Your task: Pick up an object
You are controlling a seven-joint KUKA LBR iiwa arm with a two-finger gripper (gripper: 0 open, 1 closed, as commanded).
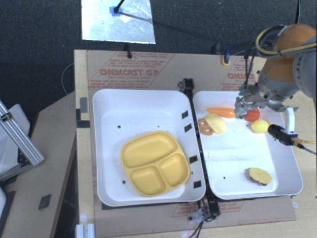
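Note:
My gripper point(241, 112) hangs low over the far part of the right bin point(247, 185), its tip just at the right end of an orange carrot point(221, 112). A red tomato-like piece point(252, 115) lies right beside the gripper, and a yellow lemon point(259, 127) sits just past that. Left of the gripper rest a pale yellow rounded piece point(215, 123) and a brown pretzel point(205, 127). A tan, potato-like lump point(259, 176) lies near the bin's front right. Nothing shows between the fingers.
The left bin point(106, 133) holds a yellow divided tray point(154, 161). A black ridge with clips point(194, 143) separates the two bins. The arm reaches in from the upper right, above the right bin's far corner.

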